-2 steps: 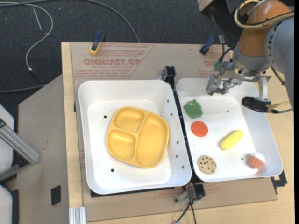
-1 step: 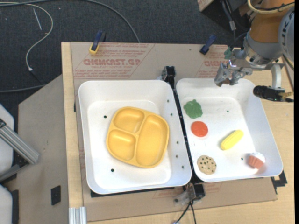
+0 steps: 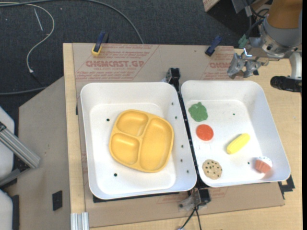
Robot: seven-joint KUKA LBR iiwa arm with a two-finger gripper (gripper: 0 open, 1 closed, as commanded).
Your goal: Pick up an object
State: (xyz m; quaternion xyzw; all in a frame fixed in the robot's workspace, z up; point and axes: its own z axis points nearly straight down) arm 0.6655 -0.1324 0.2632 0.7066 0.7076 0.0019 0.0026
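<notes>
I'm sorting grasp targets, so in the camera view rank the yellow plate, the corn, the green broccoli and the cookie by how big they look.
1. Yellow plate, by far the largest.
2. Corn.
3. Green broccoli and cookie look about alike, so I won't rank them.

This is a robotics lab or test cell rather than a home or kitchen. A brown board (image 3: 158,61) printed with a maker's name is held to the bench by blue clamps (image 3: 100,42), and two white bins (image 3: 93,143) sit on it joined by black brackets (image 3: 173,74). Loose cables (image 3: 57,13) trail over dark carpet (image 3: 144,8), the grey and orange robot arm (image 3: 283,13) reaches in, and the food in the bins is toy food (image 3: 238,143).
</notes>
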